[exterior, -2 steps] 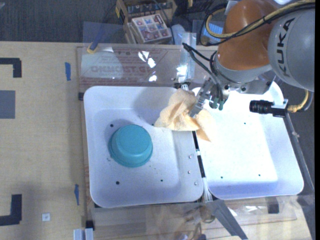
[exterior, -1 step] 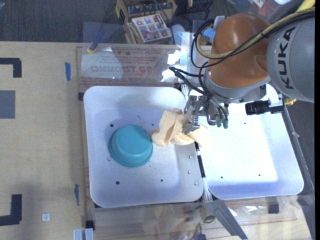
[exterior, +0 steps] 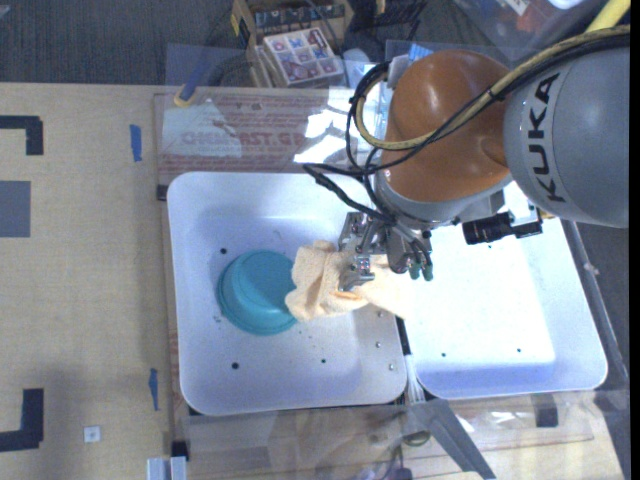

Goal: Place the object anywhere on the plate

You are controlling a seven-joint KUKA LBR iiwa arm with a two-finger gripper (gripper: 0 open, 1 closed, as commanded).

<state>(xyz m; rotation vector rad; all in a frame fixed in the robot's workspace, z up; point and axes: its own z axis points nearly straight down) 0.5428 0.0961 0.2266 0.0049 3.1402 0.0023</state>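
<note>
A round teal plastic plate (exterior: 258,291) is seen lying in the left shallow white bin (exterior: 200,218), toward its nine o'clock side. A crumpled pale yellow cloth (exterior: 320,283) is found at the plate's three o'clock, its left edge overlapping the plate's rim while its right part trails toward the divide between the two bins. The metal two-finger gripper (exterior: 358,265) of the grey arm with the orange band (exterior: 445,128) is positioned directly over the cloth's upper right part, and the cloth appears bunched up against its fingers; whether the fingers are closed on the fabric cannot be told. The right shallow white bin (exterior: 520,338) is seen at the cloth's three o'clock, brightly lit.
</note>
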